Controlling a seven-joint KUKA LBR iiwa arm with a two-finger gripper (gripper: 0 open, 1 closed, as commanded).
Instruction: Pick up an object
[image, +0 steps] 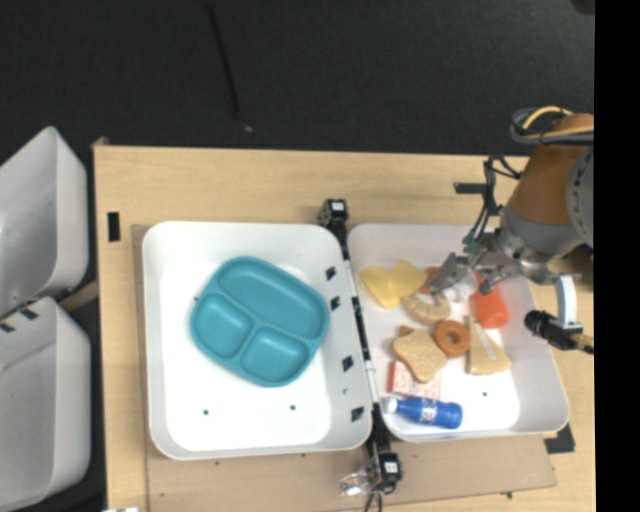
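Note:
The right bin (530, 400) holds a heap of toy food: a yellow piece (388, 284), a tan bread slice (418, 354), a brown donut ring (452, 337), an orange-red block (490, 307), a pale wedge (486, 355), a small red-and-white packet (399, 378) and a blue bottle (428, 411) lying on its side. My gripper (458, 274) hangs low over the bin's upper middle, just left of the orange-red block and above a tan piece (428, 307). Nothing shows between its fingers.
The left bin (170, 400) holds a teal divided plate (260, 320). The wooden bench (250, 180) surrounds both bins. White boxes (35, 300) stand off the bench at the left edge.

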